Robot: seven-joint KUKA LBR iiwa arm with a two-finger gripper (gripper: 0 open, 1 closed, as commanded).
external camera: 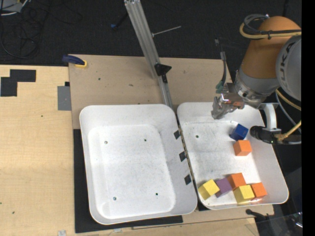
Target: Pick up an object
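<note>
My gripper (pixel 220 113) hangs over the back part of the right bin (pixel 206 141), and nothing shows between its tips. A blue cube (pixel 239 131) lies just right of it and a little nearer the front. An orange cube (pixel 242 147) sits right below the blue one. At the bin's front right corner lies a cluster: a yellow cube (pixel 209 188), a purple cube (pixel 224 185), an orange cube (pixel 237 180), a second yellow cube (pixel 243 194) and another orange cube (pixel 258 190).
The left bin (pixel 128 161) stands beside the right one, joined by black clips (pixel 182 156). A slanted metal rail (pixel 147 43) rises behind the bins. A blue-and-yellow clamp (pixel 75 60) sits at the bench's back left corner.
</note>
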